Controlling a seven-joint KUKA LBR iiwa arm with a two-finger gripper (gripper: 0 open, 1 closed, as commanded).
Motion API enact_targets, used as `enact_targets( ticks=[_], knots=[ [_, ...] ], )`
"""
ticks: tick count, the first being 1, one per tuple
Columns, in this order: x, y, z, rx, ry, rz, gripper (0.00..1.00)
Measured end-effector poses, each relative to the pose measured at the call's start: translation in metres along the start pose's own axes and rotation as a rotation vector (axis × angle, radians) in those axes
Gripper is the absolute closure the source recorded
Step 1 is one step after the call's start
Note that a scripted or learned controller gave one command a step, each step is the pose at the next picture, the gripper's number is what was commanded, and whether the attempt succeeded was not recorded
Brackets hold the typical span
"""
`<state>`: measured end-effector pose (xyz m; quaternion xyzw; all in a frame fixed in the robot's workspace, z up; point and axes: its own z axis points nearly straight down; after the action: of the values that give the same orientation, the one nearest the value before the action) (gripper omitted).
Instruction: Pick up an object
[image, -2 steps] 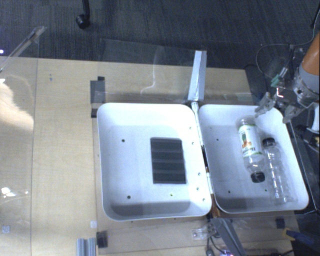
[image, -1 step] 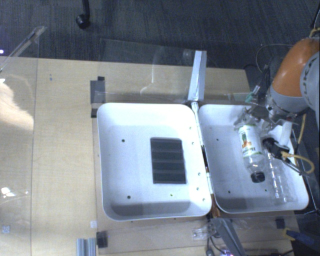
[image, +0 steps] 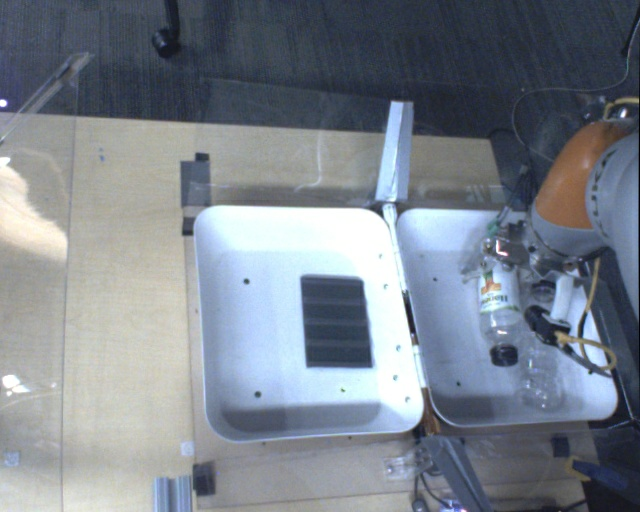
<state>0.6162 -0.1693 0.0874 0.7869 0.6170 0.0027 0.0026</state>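
Observation:
A clear plastic bottle (image: 496, 305) with a black cap and a small green-and-white label lies in the right bin (image: 440, 300), cap pointing toward the front. My gripper (image: 532, 285) hangs low over the right side of that bin, close beside the bottle's right flank and far end; whether it touches the bottle I cannot tell. The grey arm with its orange band (image: 568, 190) reaches in from the right. A dark ribbed rectangular block (image: 337, 321) lies flat in the middle of the left bin (image: 240, 250).
A small clear cup-like item (image: 541, 386) rests near the front right corner of the right bin. A grey divider post (image: 396, 150) stands behind the seam between the bins. Cables (image: 580, 345) trail off the wrist.

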Motion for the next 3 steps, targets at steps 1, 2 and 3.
enact_targets(
  ticks=[1,2,3],
  knots=[
    [0.002,0.001,-0.011,-0.004,0.001,-0.003,1.0],
    [0.046,-0.029,-0.092,0.001,0.001,-0.15,1.0],
    [0.036,-0.049,-0.134,0.001,0.0,-0.243,1.0]
  ],
)
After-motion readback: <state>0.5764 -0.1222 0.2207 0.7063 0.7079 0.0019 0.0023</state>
